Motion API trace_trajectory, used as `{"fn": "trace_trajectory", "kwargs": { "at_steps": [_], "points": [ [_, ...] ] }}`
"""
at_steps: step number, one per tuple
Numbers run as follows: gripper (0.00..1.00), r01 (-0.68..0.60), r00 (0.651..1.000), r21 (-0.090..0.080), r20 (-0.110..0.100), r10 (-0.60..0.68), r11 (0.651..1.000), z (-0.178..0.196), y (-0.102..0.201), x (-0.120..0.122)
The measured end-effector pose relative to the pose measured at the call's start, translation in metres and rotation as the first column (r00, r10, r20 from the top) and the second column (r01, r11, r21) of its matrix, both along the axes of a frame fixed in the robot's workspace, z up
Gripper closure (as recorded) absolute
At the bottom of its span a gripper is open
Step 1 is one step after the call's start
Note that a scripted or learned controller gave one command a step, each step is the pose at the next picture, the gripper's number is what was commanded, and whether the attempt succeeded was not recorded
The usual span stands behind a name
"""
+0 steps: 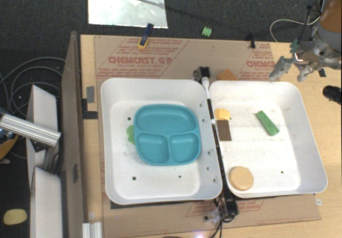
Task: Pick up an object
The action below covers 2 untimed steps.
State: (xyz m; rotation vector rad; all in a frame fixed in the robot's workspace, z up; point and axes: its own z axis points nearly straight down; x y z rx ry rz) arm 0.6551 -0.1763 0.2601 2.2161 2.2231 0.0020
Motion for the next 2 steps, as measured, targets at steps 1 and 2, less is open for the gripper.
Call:
{"fn": "trace_trajectory", "kwargs": {
  "at_steps": [1,2],
  "points": [
    [0.00,0.005,1.000,0.005,-0.016,-0.005,1.000,-0.148,-0.006,-0.067],
    [0.00,0.005,1.000,0.002,-0.006,-0.005,1.000,-0.177,-0.027,-0.120]
  ]
}}
